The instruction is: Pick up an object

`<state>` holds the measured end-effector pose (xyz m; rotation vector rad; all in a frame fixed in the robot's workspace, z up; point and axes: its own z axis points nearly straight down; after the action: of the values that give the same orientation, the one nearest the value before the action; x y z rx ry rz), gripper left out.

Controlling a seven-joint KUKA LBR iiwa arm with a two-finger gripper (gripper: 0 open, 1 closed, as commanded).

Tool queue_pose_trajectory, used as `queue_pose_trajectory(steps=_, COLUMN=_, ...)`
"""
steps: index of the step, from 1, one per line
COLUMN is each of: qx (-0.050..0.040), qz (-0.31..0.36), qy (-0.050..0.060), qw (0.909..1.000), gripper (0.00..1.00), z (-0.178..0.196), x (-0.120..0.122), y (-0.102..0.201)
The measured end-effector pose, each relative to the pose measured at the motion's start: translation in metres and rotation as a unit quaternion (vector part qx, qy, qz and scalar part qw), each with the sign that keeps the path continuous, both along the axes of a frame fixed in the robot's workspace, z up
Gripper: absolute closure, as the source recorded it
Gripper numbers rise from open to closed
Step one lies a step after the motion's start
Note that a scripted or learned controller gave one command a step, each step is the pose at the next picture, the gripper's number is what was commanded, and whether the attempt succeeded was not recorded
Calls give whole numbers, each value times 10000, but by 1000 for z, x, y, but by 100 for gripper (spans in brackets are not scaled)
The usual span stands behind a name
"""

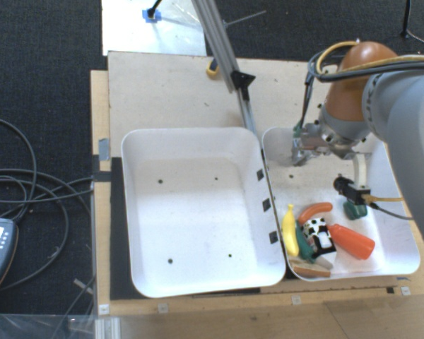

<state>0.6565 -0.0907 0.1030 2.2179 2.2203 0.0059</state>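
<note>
Objects: one pile at the near end of the right bin [410, 260]; one yellow banana [290, 233], one orange carrot [353, 241], one red sausage [315, 211], one black-and-white block [318, 235], one green piece [355, 207].
Banana axis: long, running near to far along the bin's left wall.
Left bin [138, 210]: one, beside the right bin.
Gripper [299, 158]: over the far end of the right bin, nothing seen in it; cannot tell its state.
Key relation: the pile lies nearer the camera than the gripper, well apart.
Counter [162, 90]: bare board beyond the bins.

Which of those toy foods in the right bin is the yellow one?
The banana, lying along the right bin's left wall. The sausage beside it is red-orange and the carrot is orange.
</note>
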Motion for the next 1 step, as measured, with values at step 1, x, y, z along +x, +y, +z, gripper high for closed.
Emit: queue_pose_trajectory(steps=1, qx=-5, qz=-4, qy=-8, qw=10000, gripper=100, z=45, x=4, y=-4)
